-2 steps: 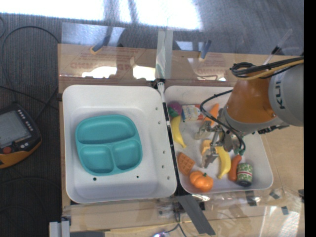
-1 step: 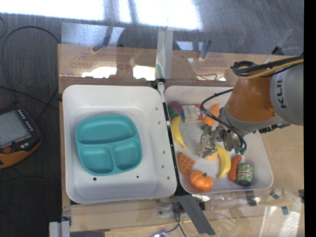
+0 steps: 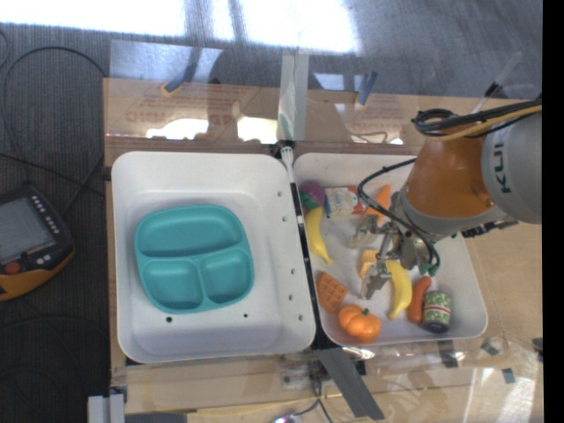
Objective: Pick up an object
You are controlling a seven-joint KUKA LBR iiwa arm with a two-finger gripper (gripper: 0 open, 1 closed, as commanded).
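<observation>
The right bin [image 3: 471,311] holds several toy foods: a yellow banana [image 3: 315,234] along its left wall, a second banana [image 3: 401,291], an orange pumpkin [image 3: 359,322], a waffle piece [image 3: 330,291], a red-orange sausage [image 3: 420,294] and a green can [image 3: 436,310]. My gripper [image 3: 374,257] hangs low over the middle of this bin, under the orange wrist band. It is open, with its fingers on either side of a small yellow-orange piece [image 3: 367,262]. Whether the fingers touch that piece is unclear.
The left bin [image 3: 141,179] holds a teal divided plate [image 3: 194,256]. At the back of the right bin lie a white-blue packet [image 3: 342,203], a purple-green item [image 3: 308,197] and an orange carrot [image 3: 378,198]. Black cables loop above the wrist.
</observation>
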